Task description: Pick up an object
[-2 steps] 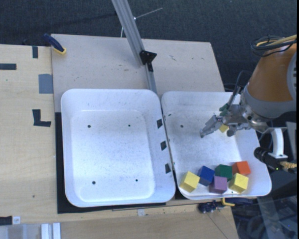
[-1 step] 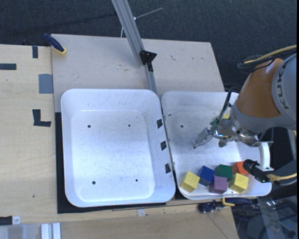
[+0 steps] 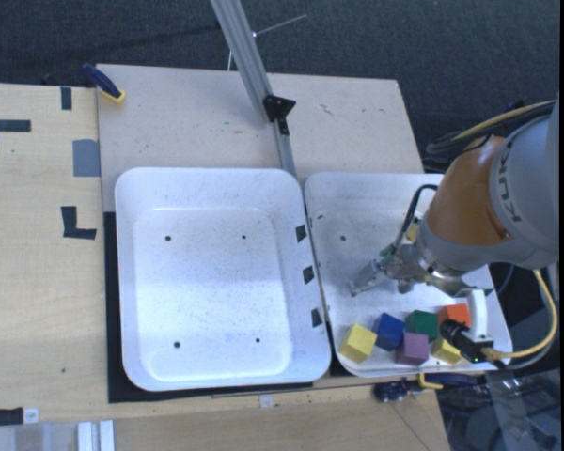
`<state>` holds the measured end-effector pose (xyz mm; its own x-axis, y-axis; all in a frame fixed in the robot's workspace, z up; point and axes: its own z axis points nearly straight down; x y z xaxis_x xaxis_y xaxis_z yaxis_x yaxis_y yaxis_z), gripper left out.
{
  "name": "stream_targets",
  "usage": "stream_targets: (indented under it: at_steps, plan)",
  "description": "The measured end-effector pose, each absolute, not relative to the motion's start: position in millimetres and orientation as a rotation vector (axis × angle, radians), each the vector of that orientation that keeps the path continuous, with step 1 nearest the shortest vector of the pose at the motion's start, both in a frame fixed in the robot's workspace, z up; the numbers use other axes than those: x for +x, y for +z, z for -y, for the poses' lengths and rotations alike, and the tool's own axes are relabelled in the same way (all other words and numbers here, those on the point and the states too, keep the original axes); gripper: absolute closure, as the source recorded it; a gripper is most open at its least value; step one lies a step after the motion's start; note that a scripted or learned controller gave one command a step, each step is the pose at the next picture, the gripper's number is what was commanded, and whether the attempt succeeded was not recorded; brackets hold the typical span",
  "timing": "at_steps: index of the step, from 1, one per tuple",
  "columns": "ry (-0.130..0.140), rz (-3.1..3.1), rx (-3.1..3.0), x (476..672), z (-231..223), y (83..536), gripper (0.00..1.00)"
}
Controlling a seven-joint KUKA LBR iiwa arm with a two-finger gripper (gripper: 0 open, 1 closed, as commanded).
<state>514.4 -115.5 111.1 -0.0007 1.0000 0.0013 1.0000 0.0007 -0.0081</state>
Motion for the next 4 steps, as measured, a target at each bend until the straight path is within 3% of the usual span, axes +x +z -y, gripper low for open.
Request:
stream_targets:
  at_steps: [1,3,4]
  plan:
    - [0.004,2.22,-2.217,515.7,115.5,123.5,1.0]
    - [-0.003,2.226,-2.222,526.9,119.7,225.1,1.0]
    - [0.0,2.226,-2.214,538.1,76.6,222.0,1.0]
